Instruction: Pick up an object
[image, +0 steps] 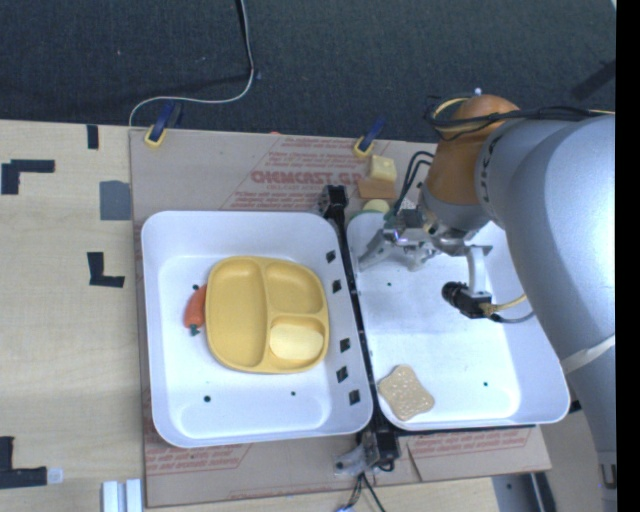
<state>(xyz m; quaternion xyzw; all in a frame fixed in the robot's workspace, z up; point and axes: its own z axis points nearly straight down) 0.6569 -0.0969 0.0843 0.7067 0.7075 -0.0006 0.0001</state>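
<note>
2 white bins (165, 400), 1 yellow divided plate (262, 300), 1 pale round item (297, 341) on it, 1 orange obj (194, 308), 1 cracker-like piece (405, 391), 1 robot arm (540, 230)

Smooth plastic-looking yellow tray (262, 300), glossy white bins (160, 300)

Cracker (405, 391): tan, speckled, flat, right bin near front edge.
Yellow plate (265, 312): sectioned, left bin centre.
Orange item (194, 308): beside plate's left rim.

A light wooden bench (60, 330) is seen, marked with black tape pieces. On it a brown cardboard sheet (240, 180) is laid, held by clamps at its far edge. Two shallow white bins, the left bin (160, 400) and the right bin (530, 385), are set side by side on the cardboard
</note>
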